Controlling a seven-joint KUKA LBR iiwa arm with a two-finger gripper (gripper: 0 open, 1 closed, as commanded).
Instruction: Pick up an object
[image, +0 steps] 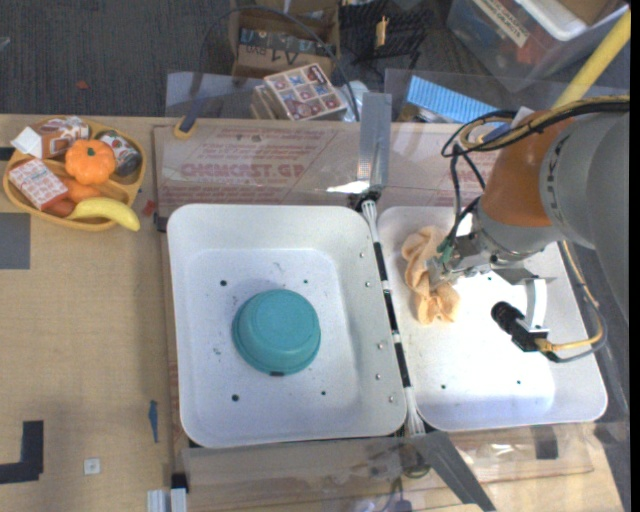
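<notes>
A pale tan, crumpled soft object lies in the right white bin, near its left wall. My gripper is down at the right side of that object, touching or just above it. A teal bowl rests upside down in the middle of the left white bin. The grey arm with its orange band reaches in from the upper right and hides the back of the right bin.
A black cable end with a yellow cord hangs over the right bin beside the gripper. A yellow dish of toy food sits at the far left. Cardboard and boxes lie behind the bins.
</notes>
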